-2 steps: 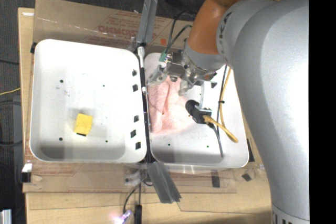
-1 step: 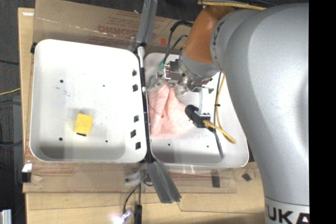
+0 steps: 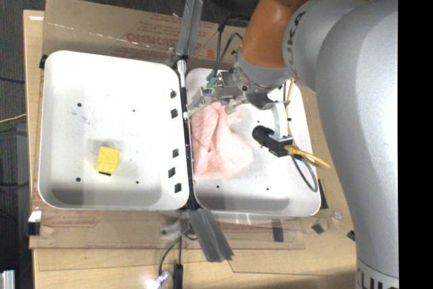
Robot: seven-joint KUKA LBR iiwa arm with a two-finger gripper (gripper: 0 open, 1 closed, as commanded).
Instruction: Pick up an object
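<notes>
My arm (image 3: pixel 338 51) comes in from the right and bends down over the right bin (image 3: pixel 298 203), the orange band (image 3: pixel 267 27) sitting just above my wrist. My gripper (image 3: pixel 220 97) is low in the upper left part of that bin, close to the divider between the two bins, and it sits right at the top edge of a crumpled pink cloth (image 3: pixel 218 141). From this slanted look down, my wrist and its fittings cover the tips, so I cannot tell whether my gripper is spread or closed, nor whether any of the cloth is caught in it. The pink cloth lies bunched against the left wall of the right bin, spreading toward the bin's middle. To its right, a black part with a yellow cable (image 3: pixel 274 140) hangs off my wrist above the bin floor. In the left bin (image 3: pixel 61 78), a small yellow block (image 3: pixel 107 160) rests alone on the floor in the lower left area, well apart from me.
</notes>
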